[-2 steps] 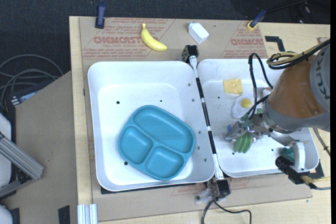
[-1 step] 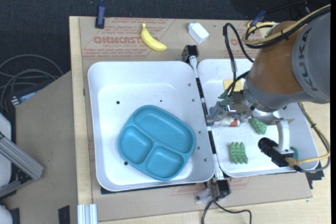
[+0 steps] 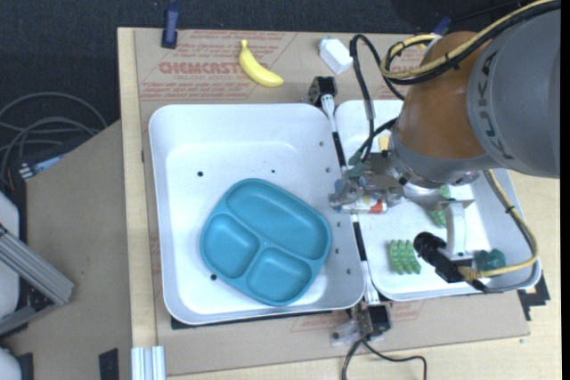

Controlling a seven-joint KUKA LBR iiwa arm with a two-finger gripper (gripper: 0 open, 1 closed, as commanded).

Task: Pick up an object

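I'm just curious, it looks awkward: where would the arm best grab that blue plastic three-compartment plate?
Probably the far rim of the blue plastic three-compartment plate, from straight above: it lies flat, too wide to span, and that edge has bare floor of its white bin beside it.

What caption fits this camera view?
Gripper at the right bin's left rim; green ridged piece inside it; blue divided plate in the left bin; banana on the bench.

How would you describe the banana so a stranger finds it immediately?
Find the left bin, which holds a blue divided plate. On the brown board beyond its far rim lies the banana. It alone is yellow and curved; its neighbours are a blue piece and a white block.
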